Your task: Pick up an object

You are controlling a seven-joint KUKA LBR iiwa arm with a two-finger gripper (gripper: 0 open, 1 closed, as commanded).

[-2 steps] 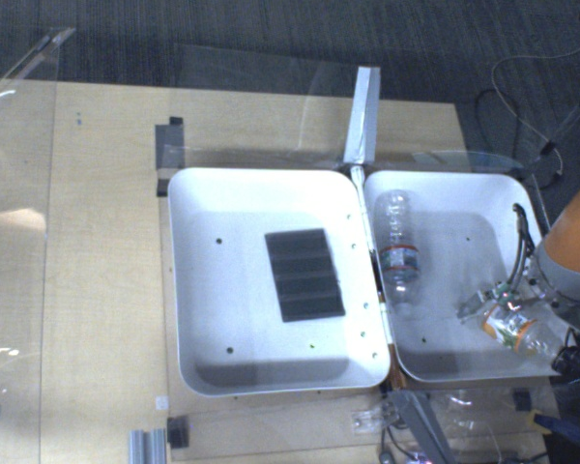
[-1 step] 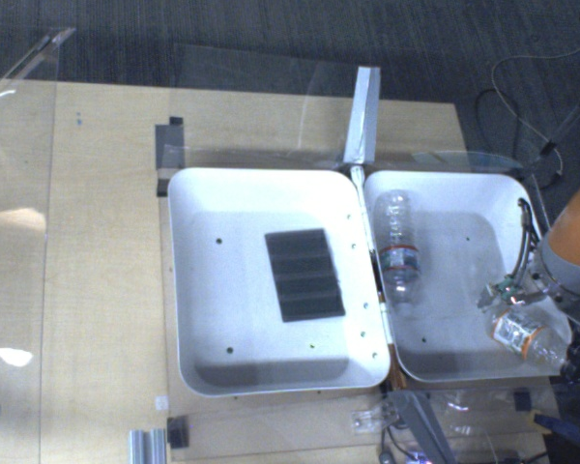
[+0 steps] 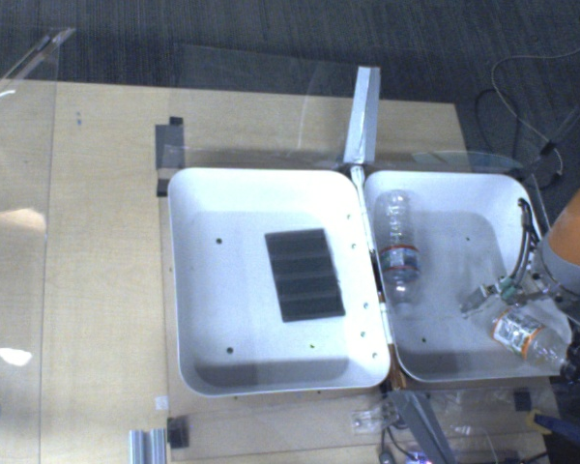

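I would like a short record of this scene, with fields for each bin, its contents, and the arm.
left bin: shallow white bin, holds a dark ribbed rectangular pad
right bin: shallow white bin, holds two clear plastic bottles, one near its left wall, one near its right corner
arm: grey and orange, tool low over the right bin

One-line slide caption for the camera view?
Pincer over right white bin with two clear plastic bottles; black ridged pad in left bin.

Even overhead light, mildly soft focus. Glare patches on clear panel [image 3: 19, 230] at 9 o'clock; faint shadow along left bin [image 3: 203, 375] near wall.
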